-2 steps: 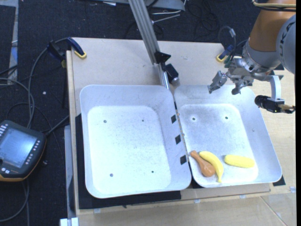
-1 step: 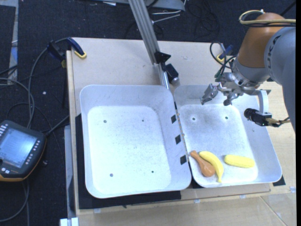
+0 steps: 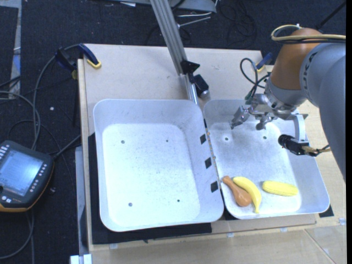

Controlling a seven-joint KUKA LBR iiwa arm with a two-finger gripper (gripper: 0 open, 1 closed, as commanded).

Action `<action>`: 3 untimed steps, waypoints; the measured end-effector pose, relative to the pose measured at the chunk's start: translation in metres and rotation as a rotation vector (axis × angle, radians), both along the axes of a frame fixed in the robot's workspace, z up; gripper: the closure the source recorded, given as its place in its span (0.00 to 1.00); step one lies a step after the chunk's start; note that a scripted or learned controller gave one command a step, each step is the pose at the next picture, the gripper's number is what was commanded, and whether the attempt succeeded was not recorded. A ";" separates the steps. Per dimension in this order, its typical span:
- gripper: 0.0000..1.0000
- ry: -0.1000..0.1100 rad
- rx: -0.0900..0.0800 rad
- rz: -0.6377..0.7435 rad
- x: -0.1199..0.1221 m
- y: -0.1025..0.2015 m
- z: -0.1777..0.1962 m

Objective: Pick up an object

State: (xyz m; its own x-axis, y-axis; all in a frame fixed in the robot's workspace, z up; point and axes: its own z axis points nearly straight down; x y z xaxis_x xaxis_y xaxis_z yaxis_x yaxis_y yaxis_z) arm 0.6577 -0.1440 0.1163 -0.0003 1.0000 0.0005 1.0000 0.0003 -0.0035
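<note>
My gripper (image 3: 248, 122) hangs over the far part of the right bin (image 3: 308, 169), its two dark fingers spread apart with nothing between them. Three objects lie at the near end of that bin, well below the gripper: a yellow banana (image 3: 250, 190), an orange-brown drumstick-shaped piece (image 3: 236, 191) touching the banana's left side, and a yellow lemon-like piece (image 3: 280, 188) to the right.
The left bin (image 3: 110, 114) sits beside the right one, joined along a ridge with black clips (image 3: 209, 161). A slanted metal pole (image 3: 170, 32) rises behind the bins. Cables and a black fitting (image 3: 291, 143) hang off the wrist. A teach pendant (image 3: 22, 175) lies on the floor at left.
</note>
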 end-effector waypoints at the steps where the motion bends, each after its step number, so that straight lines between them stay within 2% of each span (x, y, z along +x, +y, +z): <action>1: 1.00 -0.004 -0.001 0.000 0.001 0.000 0.013; 3: 1.00 -0.008 -0.001 0.000 -0.001 -0.003 0.104</action>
